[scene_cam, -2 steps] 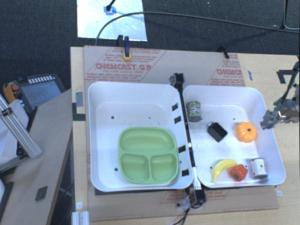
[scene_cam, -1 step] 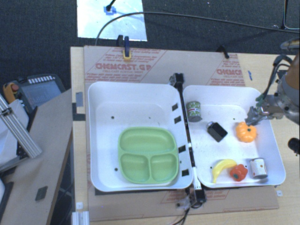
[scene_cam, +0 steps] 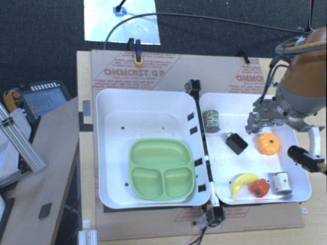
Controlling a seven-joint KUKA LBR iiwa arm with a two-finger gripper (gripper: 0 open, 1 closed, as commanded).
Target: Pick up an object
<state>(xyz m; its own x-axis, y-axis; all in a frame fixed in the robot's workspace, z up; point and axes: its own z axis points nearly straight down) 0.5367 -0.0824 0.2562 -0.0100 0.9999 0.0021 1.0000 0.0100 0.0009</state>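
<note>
the arm (scene_cam: pixel 301 80) is reaching in from the right, its upper part running off the frame edge, and the gripper (scene_cam: pixel 254 122) is hanging over the back of the right bin (scene_cam: pixel 225 103); its fingers are too small and dark to read, so i cannot tell whether it is released or clenched, and nothing is showing between them. the pumpkin (scene_cam: pixel 268 143) is sitting just beside the gripper, toward the front, roundish with no clear long axis. a black block (scene_cam: pixel 236 143) is lying left of it, its long axis slanting from back-left to front-right. a can (scene_cam: pixel 211 120) is standing upright near the divider. a banana (scene_cam: pixel 242 183) is curving along the front wall, touching an orange-red pepper (scene_cam: pixel 259 188), with a small cup (scene_cam: pixel 281 183) lying on its side to the right. a green tray (scene_cam: pixel 162 168) is resting in the left bin (scene_cam: pixel 110 137).
</note>
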